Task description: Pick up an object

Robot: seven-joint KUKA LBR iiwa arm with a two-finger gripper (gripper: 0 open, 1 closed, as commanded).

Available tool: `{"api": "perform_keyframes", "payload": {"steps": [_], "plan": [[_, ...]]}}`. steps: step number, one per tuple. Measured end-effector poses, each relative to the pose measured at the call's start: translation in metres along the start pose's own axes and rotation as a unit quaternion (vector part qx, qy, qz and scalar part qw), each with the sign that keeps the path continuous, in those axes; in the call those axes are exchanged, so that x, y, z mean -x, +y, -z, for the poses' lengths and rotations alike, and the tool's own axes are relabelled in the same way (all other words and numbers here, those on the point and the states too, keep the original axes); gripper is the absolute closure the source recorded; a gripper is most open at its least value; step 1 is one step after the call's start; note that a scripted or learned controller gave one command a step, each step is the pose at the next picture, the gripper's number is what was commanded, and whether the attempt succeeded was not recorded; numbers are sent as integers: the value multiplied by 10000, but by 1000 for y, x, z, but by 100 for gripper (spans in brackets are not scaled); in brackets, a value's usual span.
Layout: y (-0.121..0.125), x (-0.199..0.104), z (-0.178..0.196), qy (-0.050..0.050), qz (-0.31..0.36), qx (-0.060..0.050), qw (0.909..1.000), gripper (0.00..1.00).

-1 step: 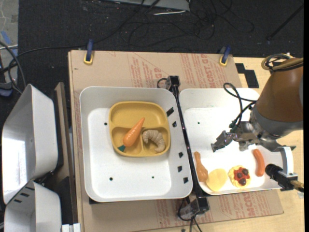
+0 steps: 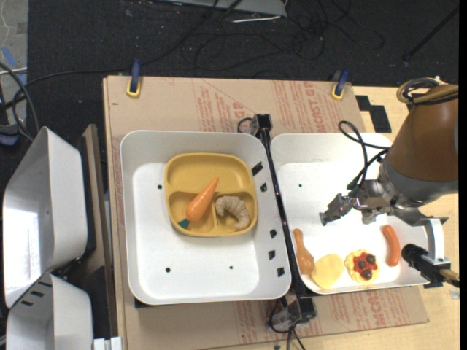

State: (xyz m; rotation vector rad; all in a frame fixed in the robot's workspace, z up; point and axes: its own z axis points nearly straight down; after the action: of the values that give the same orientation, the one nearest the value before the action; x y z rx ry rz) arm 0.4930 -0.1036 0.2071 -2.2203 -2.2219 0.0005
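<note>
My gripper (image 2: 332, 212) hangs over the middle of the right bin (image 2: 314, 159), its dark fingers pointing left. Nothing shows between them. Below it, along the bin's front, lie an orange drumstick-shaped toy (image 2: 302, 251), a pale yellow round piece (image 2: 329, 270), a small pizza-like piece with red and dark toppings (image 2: 363, 265) and a red sausage (image 2: 392, 244). In the left bin (image 2: 146, 261) stands a yellow divided plate (image 2: 179, 173) holding a carrot (image 2: 202, 200) and a beige shrimp-like piece (image 2: 233, 210).
The grey arm with its orange band (image 2: 430, 141) covers the right bin's far right side. Cables (image 2: 361, 155) run across that bin's back corner. Both bins rest on a cardboard sheet (image 2: 204, 100) clamped at the back. White containers (image 2: 40, 210) stand to the far left.
</note>
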Motion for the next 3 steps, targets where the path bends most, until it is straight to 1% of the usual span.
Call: {"api": "perform_keyframes", "payload": {"steps": [1,2,3], "plan": [[-7,0,-62,6,-13,-29,10000,0],[-6,1,-112,-10,-28,32,10000,0],[-6,1,-101,-3,-24,17,10000,100]]}}
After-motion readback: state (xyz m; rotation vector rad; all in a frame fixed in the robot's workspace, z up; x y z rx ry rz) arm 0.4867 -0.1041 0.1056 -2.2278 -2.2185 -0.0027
